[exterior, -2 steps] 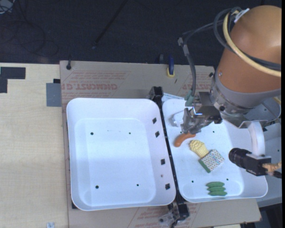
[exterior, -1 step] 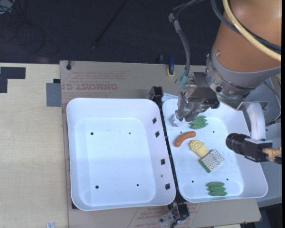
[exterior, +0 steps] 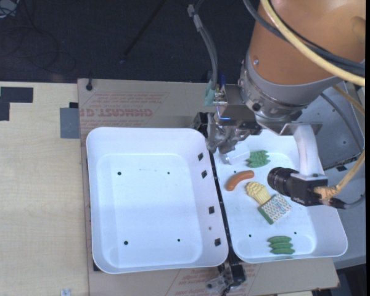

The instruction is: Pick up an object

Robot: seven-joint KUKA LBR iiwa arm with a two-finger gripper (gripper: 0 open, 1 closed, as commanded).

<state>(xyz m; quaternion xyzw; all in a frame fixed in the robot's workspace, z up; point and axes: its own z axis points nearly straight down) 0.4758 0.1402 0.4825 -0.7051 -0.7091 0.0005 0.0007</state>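
Observation:
My gripper hangs over the far left corner of the right bin, close to the divider between the bins. In that bin lie a green leafy toy, an orange sausage, a yellow corn piece, a small checkered block and green pea pods. The sausage lies just in front of and to the right of the gripper. The leafy toy lies to its right. The arm's bulky wrist hides the far edge of the right bin.
The left bin sits beside the right one, and black clips join them along the divider. A black cylinder on a white bracket reaches over the right bin from the right. Cardboard lies under both bins.

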